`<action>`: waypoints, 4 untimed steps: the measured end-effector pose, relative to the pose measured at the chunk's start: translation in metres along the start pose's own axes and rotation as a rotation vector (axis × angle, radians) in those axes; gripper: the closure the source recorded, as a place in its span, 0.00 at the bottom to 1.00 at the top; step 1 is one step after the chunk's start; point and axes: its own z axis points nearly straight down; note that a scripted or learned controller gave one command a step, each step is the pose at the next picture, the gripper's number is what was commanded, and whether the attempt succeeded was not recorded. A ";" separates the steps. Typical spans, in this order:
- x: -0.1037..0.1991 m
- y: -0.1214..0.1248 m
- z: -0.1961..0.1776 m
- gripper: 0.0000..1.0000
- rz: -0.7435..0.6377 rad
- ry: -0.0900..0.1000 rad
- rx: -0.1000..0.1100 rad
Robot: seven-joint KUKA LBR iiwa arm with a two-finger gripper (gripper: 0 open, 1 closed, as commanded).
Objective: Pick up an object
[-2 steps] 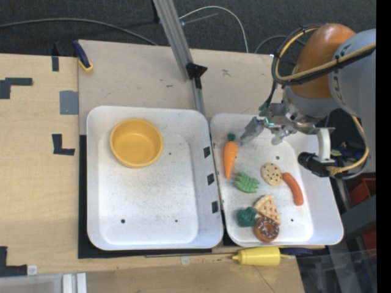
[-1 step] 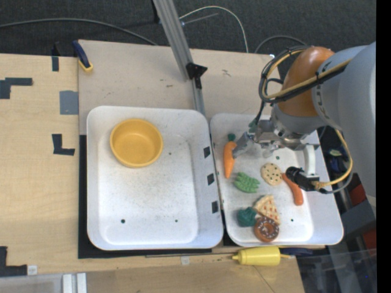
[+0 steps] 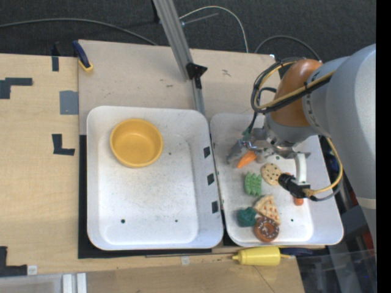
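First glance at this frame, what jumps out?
The round yellow plastic bowl, alone in the left white bin. Then the grey arm with its orange band over the right white bin, its gripper low by a small orange toy carrot amid toy foods.

— What lay outside the two bins?
— A yellow bottle (image 3: 259, 257) lay on its side just below the right bin's front edge. A grey metal pole (image 3: 176, 38) slanted down from the top toward the gap between the bins.
— Anything else?
— A blue and yellow clamp (image 3: 82, 56) sat at the board's top left corner, and thin cables (image 3: 215, 12) looped across the dark floor.
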 end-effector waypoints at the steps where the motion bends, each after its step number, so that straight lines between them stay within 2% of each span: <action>1: 0.001 0.000 -0.011 1.00 0.000 0.002 0.001; 2: -0.001 -0.003 -0.073 1.00 0.002 0.001 -0.006; 3: 0.001 -0.004 -0.116 1.00 0.001 0.001 -0.004; 4: 0.000 -0.011 -0.174 1.00 0.001 0.001 -0.006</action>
